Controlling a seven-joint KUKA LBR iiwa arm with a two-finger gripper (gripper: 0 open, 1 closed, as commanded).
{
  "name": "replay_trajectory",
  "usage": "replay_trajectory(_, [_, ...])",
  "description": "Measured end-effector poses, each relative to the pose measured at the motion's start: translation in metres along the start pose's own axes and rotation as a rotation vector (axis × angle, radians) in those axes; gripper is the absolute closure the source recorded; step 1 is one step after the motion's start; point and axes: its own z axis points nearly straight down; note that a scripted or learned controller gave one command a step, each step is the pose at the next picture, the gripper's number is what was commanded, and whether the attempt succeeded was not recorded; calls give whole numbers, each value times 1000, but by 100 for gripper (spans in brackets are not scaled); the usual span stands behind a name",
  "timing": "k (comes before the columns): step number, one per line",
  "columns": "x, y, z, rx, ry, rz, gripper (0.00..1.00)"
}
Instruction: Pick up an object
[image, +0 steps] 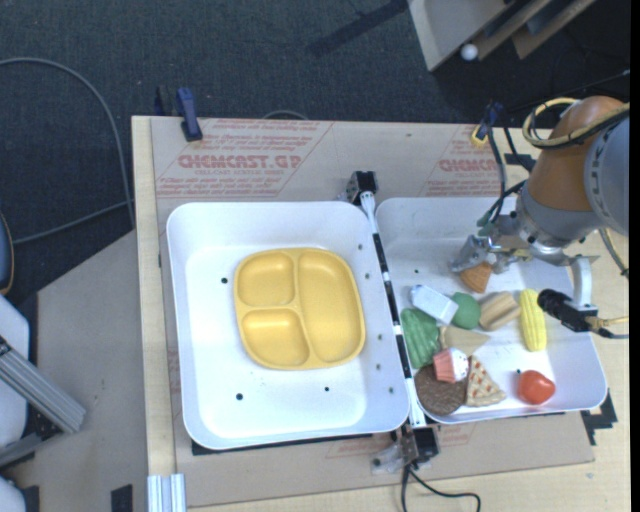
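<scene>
Gripper (478, 262) over one orange piece (477, 278); one yellow tray (298, 307).

You get even, fairly bright overhead light here, with soft, short shadows. The two shallow white plastic bins (270, 225) run close to overexposed, so their walls lose detail, and the yellow divided plastic plate (300, 307) shows a mild sheen along its ridges. The dark carpeted floor (80, 60) stays dim and grainy. Focus is soft overall; you see the grey-and-orange robot arm (575, 170) slightly blurred, and small items look smeared by compression.
</scene>
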Motion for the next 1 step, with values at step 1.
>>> replay_trajectory(1, [76,-4,-90,3,3,-1,100])
